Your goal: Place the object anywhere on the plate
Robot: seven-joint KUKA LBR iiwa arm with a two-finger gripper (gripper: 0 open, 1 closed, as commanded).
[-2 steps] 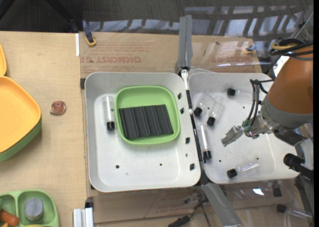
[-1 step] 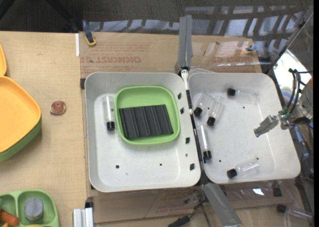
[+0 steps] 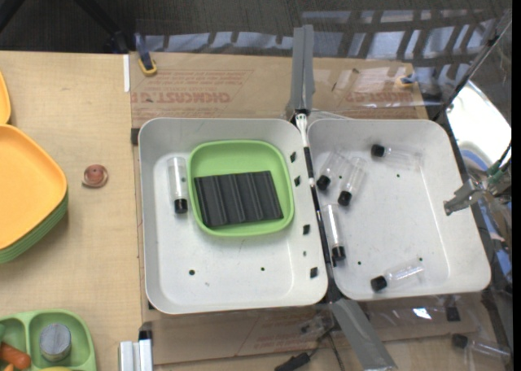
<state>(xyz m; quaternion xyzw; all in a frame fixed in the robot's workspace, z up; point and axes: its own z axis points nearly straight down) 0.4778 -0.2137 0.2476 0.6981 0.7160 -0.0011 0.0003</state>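
Gripper (image 3: 466,198), as far as I can make it out, is the small metallic shape far to the right of the green plate (image 3: 241,154), over the far rim of the right bin (image 3: 456,280). I cannot tell from this feed whether it is open or closed, and I see nothing held in it.

The plate lies in the left bin (image 3: 228,284), toward that bin's back half. A black ridged slab (image 3: 240,198) rests flat on it and covers most of its floor.

Just left of the plate, apart from its rim, one clear vial (image 3: 177,181) lies on the bin floor with its black cap toward the front.

The other vials are all right of the plate, past the divider between the bins. One long vial (image 3: 333,233) lies along that divider, nearest the plate. Two more (image 3: 351,179) lie close together a little farther right, another vial (image 3: 386,152) is beyond them toward the back, and the last vial (image 3: 399,276) sits near the front rim.

Well left of the plate, outside the bins, I see stacked orange dishes (image 3: 24,186) and a small reddish knob (image 3: 95,174) on the bench.
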